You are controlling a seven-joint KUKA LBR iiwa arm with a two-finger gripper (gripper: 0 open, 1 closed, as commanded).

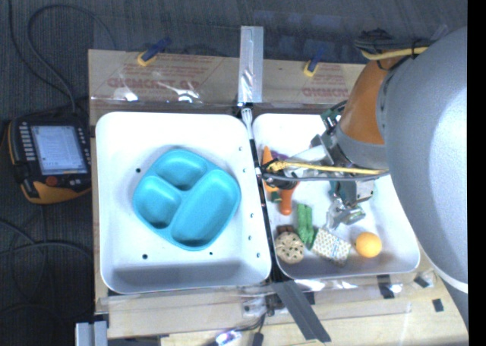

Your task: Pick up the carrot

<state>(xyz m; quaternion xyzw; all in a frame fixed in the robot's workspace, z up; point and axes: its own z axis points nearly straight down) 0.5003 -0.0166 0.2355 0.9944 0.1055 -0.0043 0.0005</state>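
Carrot (285, 199) lies apparently against bin's left wall (260, 185).

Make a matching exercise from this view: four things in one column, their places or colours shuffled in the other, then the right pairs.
Things:
1. blue divided plate
2. carrot
3. orange ball
4. cookie

Places or colours:
A. right bin, near its front right corner
B. left bin, in the middle
C. round and tan, at the right bin's front left
D. right bin, beside the dividing wall

Pairs: 1-B, 2-D, 3-A, 4-C
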